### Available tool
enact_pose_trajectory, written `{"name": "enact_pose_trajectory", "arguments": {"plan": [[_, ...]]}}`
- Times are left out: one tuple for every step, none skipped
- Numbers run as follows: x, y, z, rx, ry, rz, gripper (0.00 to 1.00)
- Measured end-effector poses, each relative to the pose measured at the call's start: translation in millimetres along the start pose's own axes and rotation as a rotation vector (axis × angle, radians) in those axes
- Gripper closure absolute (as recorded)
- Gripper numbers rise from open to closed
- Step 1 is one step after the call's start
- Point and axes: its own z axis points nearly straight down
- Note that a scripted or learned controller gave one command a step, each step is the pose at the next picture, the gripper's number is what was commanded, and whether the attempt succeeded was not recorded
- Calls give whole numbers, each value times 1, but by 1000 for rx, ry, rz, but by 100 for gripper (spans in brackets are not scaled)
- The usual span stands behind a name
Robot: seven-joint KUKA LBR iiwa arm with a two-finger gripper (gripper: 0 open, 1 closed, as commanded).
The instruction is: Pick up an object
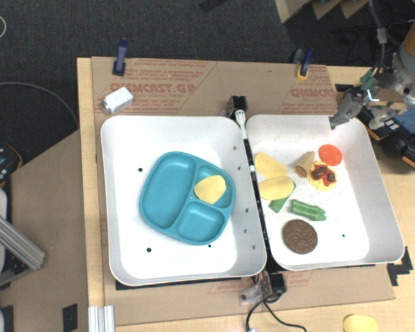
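Observation:
My gripper (353, 116) hangs open over the far edge of the right bin (384, 206), with nothing between its fingers. Below it in that bin lie a red round piece (330, 155), a small red and yellow item (324, 176), a tan cone (304, 163), two yellow pieces (271, 164) (276, 187), a green bean-like piece (308, 210) and a brown disc (300, 236). The left bin (121, 185) holds a blue divided tray (173, 196) with a yellow piece (210, 189) in one compartment.
A black clip (238, 106) sits at the far end of the seam between the bins. A white block (117, 100) and two blue clamps (120, 55) (304, 62) rest on the cardboard behind them. A yellow object (360, 323) lies on the bench at the front right.

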Motion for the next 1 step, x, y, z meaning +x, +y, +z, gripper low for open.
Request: {"name": "enact_pose_trajectory", "arguments": {"plan": [[0,1,-11,-3,-1,-1,100]]}}
